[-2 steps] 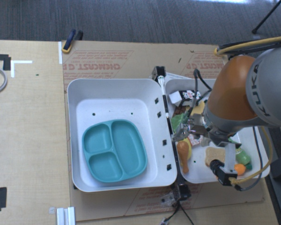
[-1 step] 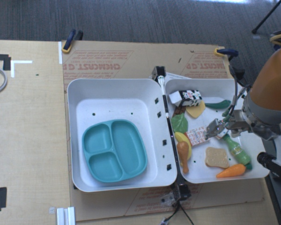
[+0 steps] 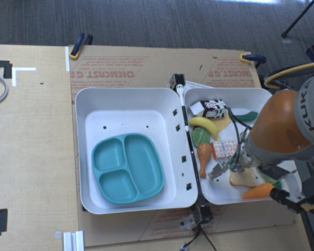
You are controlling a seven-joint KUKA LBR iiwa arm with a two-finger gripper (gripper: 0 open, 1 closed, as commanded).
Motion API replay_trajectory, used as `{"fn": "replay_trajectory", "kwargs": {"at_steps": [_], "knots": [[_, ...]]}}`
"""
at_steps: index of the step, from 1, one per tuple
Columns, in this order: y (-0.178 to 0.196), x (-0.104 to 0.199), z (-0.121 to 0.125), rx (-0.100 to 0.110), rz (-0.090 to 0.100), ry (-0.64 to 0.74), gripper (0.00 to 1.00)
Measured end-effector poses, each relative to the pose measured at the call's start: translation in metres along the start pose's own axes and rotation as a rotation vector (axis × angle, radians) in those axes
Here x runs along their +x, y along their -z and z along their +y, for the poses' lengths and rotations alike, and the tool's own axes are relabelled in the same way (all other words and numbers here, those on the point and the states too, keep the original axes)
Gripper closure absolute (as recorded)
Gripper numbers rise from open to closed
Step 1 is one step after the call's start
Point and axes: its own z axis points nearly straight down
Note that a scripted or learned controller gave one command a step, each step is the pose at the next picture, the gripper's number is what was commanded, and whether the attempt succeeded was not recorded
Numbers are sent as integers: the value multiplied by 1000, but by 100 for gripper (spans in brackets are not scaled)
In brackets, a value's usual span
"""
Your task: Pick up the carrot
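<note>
Camera view: the gripper (image 3: 220, 170) is being held open and empty in the right bin (image 3: 212, 195), near the carrot (image 3: 257, 191).

Robotics laboratory bench. A pale wooden benchtop (image 3: 31, 156) carries a cardboard sheet (image 3: 125, 69) held by blue-and-yellow clamps (image 3: 79, 44), with two shallow white bins (image 3: 83, 140) fixed side by side on it. Black tape marks (image 3: 1, 67) sit at the left. A grey-and-orange industrial arm (image 3: 282, 127) with a yellow cable (image 3: 288, 72) stands at the right; grey carpet (image 3: 146, 14) lies beyond.
</note>
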Motion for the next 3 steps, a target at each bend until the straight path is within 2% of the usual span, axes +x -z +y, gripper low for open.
{"fn": "replay_trajectory", "kwargs": {"at_steps": [1,2,3], "knots": [[0,-17,-6,-1,-1,299,0],[0,-5,0,-5,-3,-21,0],[1,-76,-25,-3,-6,256,0]]}}
